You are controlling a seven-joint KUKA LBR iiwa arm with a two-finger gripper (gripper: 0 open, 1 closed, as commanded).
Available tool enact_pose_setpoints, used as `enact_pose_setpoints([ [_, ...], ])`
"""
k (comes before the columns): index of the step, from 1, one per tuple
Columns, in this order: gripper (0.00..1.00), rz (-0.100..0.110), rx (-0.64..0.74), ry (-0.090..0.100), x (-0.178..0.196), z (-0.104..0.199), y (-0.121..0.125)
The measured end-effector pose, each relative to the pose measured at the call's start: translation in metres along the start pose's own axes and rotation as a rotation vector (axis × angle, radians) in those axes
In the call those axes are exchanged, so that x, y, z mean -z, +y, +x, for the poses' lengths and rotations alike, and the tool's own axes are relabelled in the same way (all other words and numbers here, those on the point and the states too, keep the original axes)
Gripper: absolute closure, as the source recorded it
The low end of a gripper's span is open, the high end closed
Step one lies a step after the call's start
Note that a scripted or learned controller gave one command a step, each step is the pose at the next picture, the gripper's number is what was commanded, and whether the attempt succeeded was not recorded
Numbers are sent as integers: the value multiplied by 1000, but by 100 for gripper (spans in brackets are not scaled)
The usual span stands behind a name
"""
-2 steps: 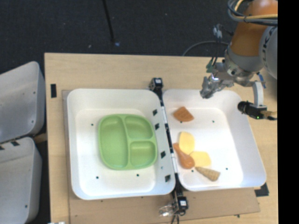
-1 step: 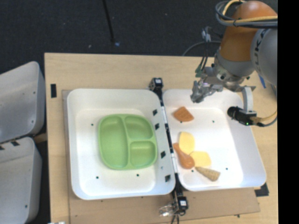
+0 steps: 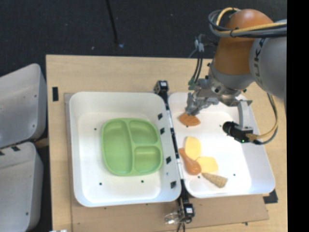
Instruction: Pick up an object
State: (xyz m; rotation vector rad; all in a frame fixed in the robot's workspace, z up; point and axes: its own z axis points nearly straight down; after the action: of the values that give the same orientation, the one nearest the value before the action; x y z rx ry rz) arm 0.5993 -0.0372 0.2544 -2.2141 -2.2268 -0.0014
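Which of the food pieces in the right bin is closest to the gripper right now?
The lone orange piece at the bin's far left corner, directly under the gripper. The other pieces cluster together nearer the camera.

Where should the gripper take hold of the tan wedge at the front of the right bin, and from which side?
Probably across its narrow width, near the middle, coming straight down. The wedge lies flat on the bin floor, long and tapering. The yellow piece lies close behind it, so close the fingers across the taper, clear of that piece.
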Motion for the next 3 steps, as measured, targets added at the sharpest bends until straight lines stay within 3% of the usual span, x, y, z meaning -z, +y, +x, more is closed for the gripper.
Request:
enact_pose_setpoints([
  [3,100,2,0,-1,-26,126,-77],
])
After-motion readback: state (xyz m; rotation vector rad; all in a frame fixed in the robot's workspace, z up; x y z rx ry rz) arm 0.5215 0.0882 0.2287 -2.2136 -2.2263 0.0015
